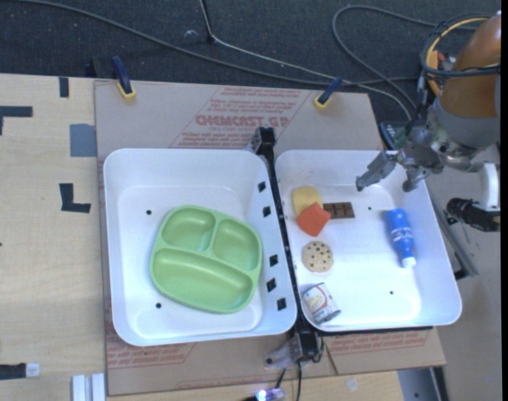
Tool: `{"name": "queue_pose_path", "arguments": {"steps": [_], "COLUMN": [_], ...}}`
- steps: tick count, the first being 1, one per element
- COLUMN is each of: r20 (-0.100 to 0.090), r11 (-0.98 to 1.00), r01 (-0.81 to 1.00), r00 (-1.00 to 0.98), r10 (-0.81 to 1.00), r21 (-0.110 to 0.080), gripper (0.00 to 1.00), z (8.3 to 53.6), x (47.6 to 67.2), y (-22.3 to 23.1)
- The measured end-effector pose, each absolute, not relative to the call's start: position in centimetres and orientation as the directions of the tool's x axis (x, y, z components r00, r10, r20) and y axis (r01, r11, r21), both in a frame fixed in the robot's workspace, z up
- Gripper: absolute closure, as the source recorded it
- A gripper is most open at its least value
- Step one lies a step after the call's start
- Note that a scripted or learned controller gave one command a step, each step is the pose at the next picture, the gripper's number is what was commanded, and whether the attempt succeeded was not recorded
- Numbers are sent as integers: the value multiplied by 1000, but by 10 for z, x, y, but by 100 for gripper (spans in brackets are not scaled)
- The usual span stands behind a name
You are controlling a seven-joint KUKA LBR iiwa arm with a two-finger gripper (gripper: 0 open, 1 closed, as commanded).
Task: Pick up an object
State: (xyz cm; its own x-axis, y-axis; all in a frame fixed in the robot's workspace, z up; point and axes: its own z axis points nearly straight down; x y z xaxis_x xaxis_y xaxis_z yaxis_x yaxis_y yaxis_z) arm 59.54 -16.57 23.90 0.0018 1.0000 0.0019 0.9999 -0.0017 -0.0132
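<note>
In the right bin (pixel 429 303) lie a yellow block (pixel 304 197), an orange-red block (pixel 313 219) touching it, a dark chocolate bar (pixel 341 210), a round cookie (pixel 317 256), a blue bottle (pixel 399 236) with a white cap, and a small printed packet (pixel 320 302). My gripper (pixel 394 174) hangs over the bin's far right corner, its two fingers spread open with nothing between them. It stands above and behind the blue bottle, apart from every object.
The left bin (pixel 124 224) holds a green divided plate (pixel 206 257). A black divider (pixel 275 224) runs between the bins. Cables cross the dark floor behind the bench, and clamps (pixel 123 82) pin the cardboard sheet at the back.
</note>
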Motion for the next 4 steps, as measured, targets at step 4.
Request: {"name": "queue_pose_path", "arguments": {"steps": [4], "r20": [-1], "r11": [2], "r01": [1000], "r00": [-2], "r10": [1000], "r21": [-2], "gripper": [0], "z": [85], "x": [587], "y": [-165]}}
